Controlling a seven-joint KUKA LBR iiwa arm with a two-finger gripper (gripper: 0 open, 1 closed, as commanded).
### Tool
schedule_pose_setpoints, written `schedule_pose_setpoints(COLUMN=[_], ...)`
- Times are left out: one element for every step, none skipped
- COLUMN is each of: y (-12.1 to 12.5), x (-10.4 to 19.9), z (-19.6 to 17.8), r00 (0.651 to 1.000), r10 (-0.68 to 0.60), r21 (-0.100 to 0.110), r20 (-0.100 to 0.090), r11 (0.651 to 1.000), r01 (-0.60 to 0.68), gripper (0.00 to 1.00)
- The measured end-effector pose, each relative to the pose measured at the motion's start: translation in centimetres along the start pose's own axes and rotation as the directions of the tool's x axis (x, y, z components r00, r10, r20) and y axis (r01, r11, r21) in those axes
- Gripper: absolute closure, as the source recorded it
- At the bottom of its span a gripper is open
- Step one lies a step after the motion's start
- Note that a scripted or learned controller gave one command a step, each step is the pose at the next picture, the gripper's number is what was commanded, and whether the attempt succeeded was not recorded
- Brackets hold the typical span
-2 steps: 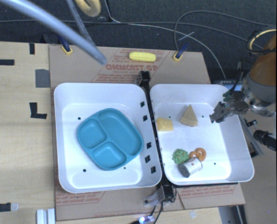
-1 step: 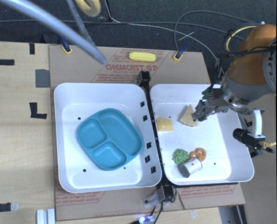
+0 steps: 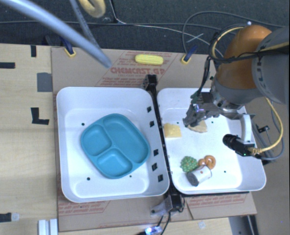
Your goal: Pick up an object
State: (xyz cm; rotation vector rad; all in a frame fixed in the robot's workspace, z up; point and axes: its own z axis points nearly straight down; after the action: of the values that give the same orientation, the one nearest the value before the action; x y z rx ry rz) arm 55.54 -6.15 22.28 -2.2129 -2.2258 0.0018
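The gripper [image 3: 195, 118] hangs over the upper middle of the right bin [image 3: 247, 180], right above a tan flat piece [image 3: 200, 128] that peeks out beneath it. A pale yellow cheese-like wedge [image 3: 172, 130] lies to its left near the divider. Lower in the same bin sit a green broccoli piece [image 3: 188, 163], an orange ring-shaped item [image 3: 209, 161] and a grey cylinder [image 3: 197, 176]. A blue divided plate [image 3: 115, 145] lies in the left bin [image 3: 69, 111].
A yellow corn cob [image 3: 148, 59] lies on the cardboard behind the bins. Black clips [image 3: 149, 82] line the divider between the bins. A black cable plug [image 3: 235, 144] and looping cables hang at the right of the arm.
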Motion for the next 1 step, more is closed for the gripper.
schedule_pose_setpoints(y=[1.11], x=[6.00], z=[-0.67], r00=[1.000], r10=[-0.001], r21=[-0.002], r20=[0.000], r11=[1.000], r01=[0.001], gripper=[1.00])
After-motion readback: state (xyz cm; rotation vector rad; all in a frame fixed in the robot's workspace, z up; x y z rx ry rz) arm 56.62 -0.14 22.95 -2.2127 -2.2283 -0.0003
